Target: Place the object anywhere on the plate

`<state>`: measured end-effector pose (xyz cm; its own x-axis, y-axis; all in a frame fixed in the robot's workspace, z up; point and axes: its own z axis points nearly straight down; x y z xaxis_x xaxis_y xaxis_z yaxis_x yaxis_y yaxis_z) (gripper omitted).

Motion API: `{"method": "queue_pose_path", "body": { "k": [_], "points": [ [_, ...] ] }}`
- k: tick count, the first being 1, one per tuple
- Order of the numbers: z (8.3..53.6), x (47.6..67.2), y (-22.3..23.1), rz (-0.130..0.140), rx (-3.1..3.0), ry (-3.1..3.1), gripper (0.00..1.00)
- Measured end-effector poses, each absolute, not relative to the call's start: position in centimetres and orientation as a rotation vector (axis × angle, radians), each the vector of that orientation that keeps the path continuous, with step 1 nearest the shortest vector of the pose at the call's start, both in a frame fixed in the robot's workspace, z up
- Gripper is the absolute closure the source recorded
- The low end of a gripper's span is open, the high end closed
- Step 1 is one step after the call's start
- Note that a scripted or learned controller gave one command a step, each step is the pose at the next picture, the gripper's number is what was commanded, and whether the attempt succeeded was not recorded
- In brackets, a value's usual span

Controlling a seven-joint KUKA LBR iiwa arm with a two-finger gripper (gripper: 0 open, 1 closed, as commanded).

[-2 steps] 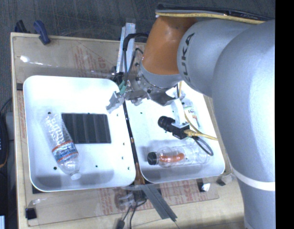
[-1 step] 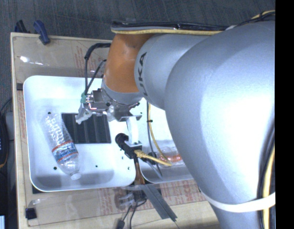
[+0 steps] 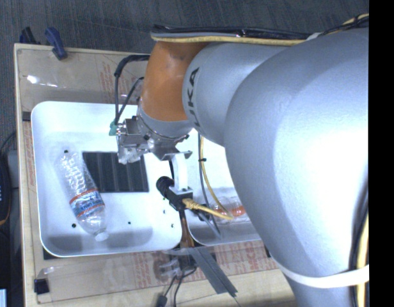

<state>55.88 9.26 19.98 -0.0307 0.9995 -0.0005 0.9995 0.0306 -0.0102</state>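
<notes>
A clear plastic water bottle [image 3: 83,194] with a blue and red label lies on its side in the left bin [image 3: 50,117], near that bin's left wall. Right of it a dark, ribbed square plate [image 3: 110,174] lies flat on the bin floor. The bottle is beside the plate, not on it. My gripper [image 3: 129,151] hangs over the plate's upper right corner, below the orange wrist band [image 3: 165,82]. I see nothing held in it.
The big grey arm [image 3: 280,146] covers most of the right bin [image 3: 213,235]; a small orange-red item [image 3: 234,208] shows there near a yellow cable [image 3: 206,210]. A blue clamp [image 3: 55,42] sits at the bench's top left corner.
</notes>
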Motion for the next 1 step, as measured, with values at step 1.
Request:
{"method": "queue_pose_path", "body": {
  "k": [1],
  "points": [
    [19.04, 58.97, 8.49, 0.007, -2.221, -2.218, 1.00]
  ]
}}
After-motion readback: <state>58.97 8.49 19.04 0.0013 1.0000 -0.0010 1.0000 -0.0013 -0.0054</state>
